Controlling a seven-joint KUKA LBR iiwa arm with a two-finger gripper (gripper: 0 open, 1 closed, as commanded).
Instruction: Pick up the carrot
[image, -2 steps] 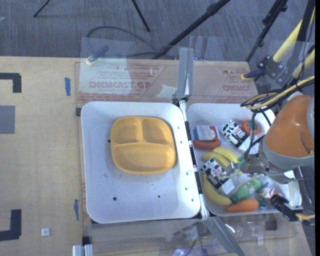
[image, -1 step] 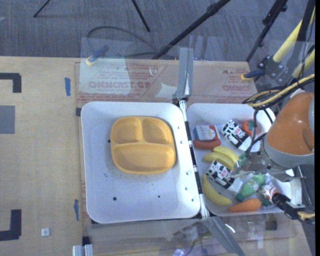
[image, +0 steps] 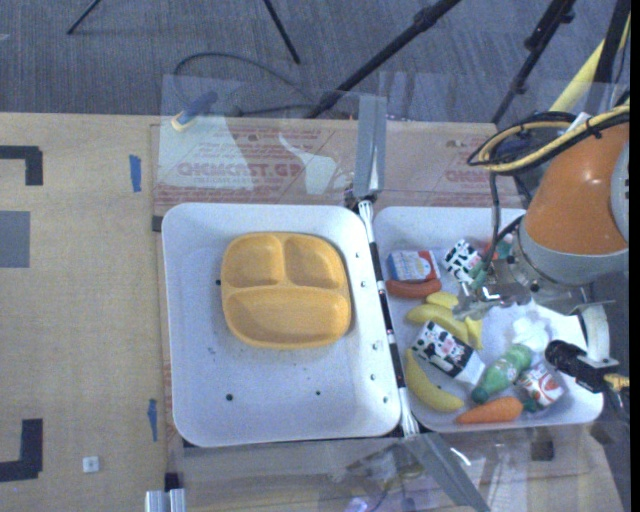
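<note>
Carrot (image: 491, 410) lies at the right bin's (image: 520, 424) near rim, well below gripper (image: 484, 293) and apart from it. Green bottle (image: 503, 369) touches it above; banana (image: 428, 387) alongside. Jaw state: cannot tell. Risk: descent snags a neighbour or pinches against the rim.

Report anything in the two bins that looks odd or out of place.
Nothing looks damaged or spilled. The right bin is a crowded jumble of toys, with the carrot lying flat against its near edge. In the left bin, the yellow divided plate sits slightly askew.
</note>
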